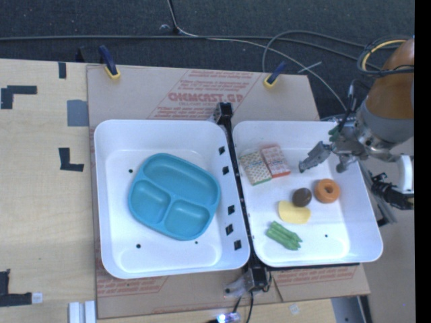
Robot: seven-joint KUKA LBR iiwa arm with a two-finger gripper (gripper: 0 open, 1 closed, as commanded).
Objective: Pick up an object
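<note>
Pale wooden tabletop is carrying a brown cardboard sheet with two shallow white bins lying side by side on it. Left bin is holding a blue plastic divided tray near its middle. Right bin is holding two small printed packets by its left wall, a green bean pod toward its front edge, a yellow rounded piece, a dark brown ball touching it, and an orange ring doughnut just beside. Grey two-finger gripper is hanging over the bin's back right part, jaws spreading apart and gripping nothing.
</note>
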